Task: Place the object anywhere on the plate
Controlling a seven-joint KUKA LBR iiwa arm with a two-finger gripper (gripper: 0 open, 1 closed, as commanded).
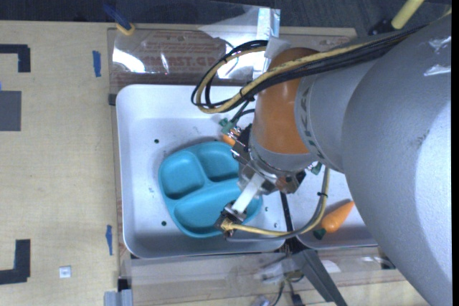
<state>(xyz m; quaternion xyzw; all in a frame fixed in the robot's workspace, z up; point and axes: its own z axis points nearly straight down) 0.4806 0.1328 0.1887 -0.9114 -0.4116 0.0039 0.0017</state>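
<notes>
The orange, carrot-like object (336, 216) lies in the right bin (351, 236) near its front rim, apart from the plate. The blue divided plate (188, 179) sits in the left bin (136, 147). The gripper (269, 179) hangs over the plate's right edge; whether it is open or closed cannot be told.

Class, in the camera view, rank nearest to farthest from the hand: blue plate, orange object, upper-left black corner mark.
1. blue plate, left bin, beside the hand
2. orange object, right bin
3. black corner mark, bench, far upper left
</notes>
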